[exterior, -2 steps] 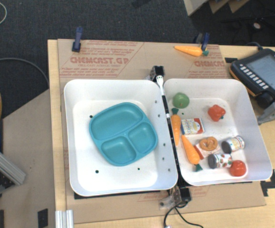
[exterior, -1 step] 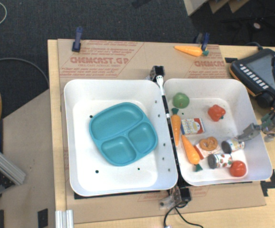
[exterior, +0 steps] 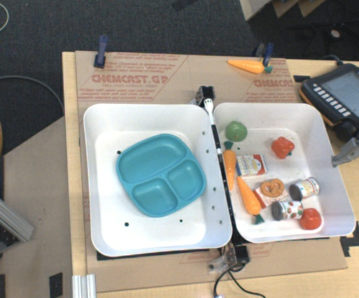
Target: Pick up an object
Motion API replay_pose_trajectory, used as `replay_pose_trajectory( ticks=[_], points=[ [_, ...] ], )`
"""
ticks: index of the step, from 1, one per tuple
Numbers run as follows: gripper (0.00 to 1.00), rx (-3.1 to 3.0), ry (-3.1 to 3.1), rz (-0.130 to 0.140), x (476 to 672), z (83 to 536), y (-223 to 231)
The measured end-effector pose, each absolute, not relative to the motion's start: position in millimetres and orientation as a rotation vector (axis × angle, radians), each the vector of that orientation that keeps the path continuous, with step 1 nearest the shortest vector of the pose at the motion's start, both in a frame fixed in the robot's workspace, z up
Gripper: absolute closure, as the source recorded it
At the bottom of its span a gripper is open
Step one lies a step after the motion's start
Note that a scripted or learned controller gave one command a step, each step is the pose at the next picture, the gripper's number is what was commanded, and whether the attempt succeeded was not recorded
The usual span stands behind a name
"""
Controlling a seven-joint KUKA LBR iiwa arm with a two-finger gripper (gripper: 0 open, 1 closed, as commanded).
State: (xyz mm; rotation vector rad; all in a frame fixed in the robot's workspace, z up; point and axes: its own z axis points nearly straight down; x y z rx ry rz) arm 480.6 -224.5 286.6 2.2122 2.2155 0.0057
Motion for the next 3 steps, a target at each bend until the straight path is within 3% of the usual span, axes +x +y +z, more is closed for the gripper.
replay_pose_trajectory(
  ticks=[1, 2, 3],
  points=[
    [0.0, 2.228, 2.226, -0.004, 477.9, 200.6, -223.0],
    [0.0, 2.212, 2.215, 0.006, 480.8, 286.0, -224.6],
    [0.0, 2.227, 2.225, -0.004, 478.3, 208.3, -223.2]
  ],
)
